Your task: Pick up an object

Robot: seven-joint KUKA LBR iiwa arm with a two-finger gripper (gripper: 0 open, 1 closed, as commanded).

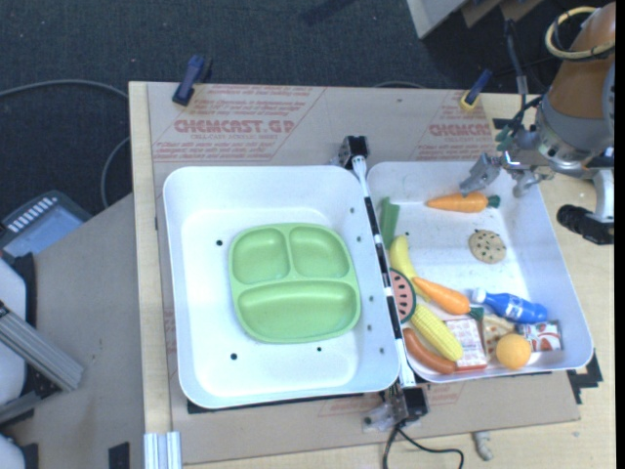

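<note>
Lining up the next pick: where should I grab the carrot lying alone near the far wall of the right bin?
Grip the carrot across its thick orange middle, coming straight down from above. It lies flat and lengthwise left to right with bare floor on both long sides, so the claw, hovering just beyond its green end, probably needs only a short shift.

Even overhead light on my bench, white bins (195, 360) bright and slightly washed out, soft faint shadows, mild overall softness, dark floor dim at the edges

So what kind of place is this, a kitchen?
Probably a robot test bench, not a kitchen: two white bins clamped on a board, toy food like a carrot, and a robot arm reaching in.
</note>
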